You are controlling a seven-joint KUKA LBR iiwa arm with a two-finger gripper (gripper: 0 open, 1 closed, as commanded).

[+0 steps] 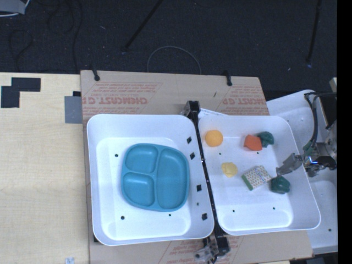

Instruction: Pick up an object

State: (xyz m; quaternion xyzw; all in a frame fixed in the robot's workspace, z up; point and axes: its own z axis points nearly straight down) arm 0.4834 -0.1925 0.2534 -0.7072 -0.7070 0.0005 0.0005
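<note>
Reaching in at the right bin's right edge, the claw hangs over the white floor; we cannot tell how its jaws stand. We see nothing gripped. Just beside it lies a patterned sponge block, its long axis slanting from lower left up toward the claw. A dark green toy sits just below the claw. Toward the bin's back edge we see an orange ball, a red-orange piece and a yellow lump.
</note>
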